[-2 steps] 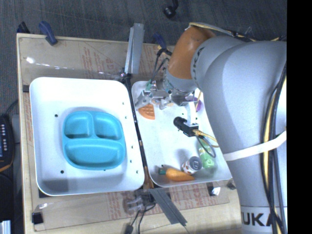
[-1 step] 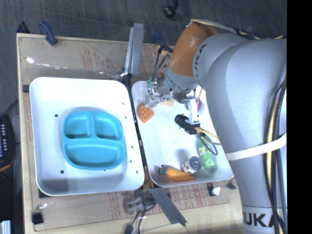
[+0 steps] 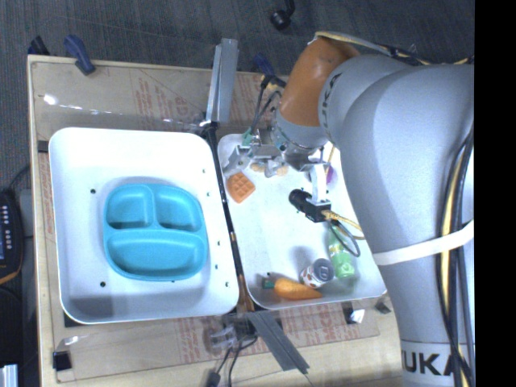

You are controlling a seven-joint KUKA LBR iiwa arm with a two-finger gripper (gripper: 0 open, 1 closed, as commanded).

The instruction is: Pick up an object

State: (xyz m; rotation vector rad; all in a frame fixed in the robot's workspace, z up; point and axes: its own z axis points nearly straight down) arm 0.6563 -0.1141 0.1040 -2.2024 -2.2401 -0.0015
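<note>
Right bin (image 3: 274,240), with the likeliest target, an orange waffle piece (image 3: 240,187), lying flat near the bin's far left corner, just inside the wall shared with the other bin. The gripper (image 3: 260,153) hangs low over that same corner, just beyond the waffle piece and close beside it; whether it is open or closed, and whether it has hold of anything, cannot be told from this slant. Its low position next to the waffle piece suggests a grasp attempt on the nearest loose item, not on the cluster at the near edge. That cluster, well apart from the gripper, comprises a carrot (image 3: 297,290) lying along the near wall, a small can (image 3: 318,273) just beside it, and a green item (image 3: 343,264) next to the can. The grey arm (image 3: 387,135) covers the bin's right side. The left bin (image 3: 72,216) holds a blue divided plate (image 3: 155,230), out of the arm's present reach
</note>
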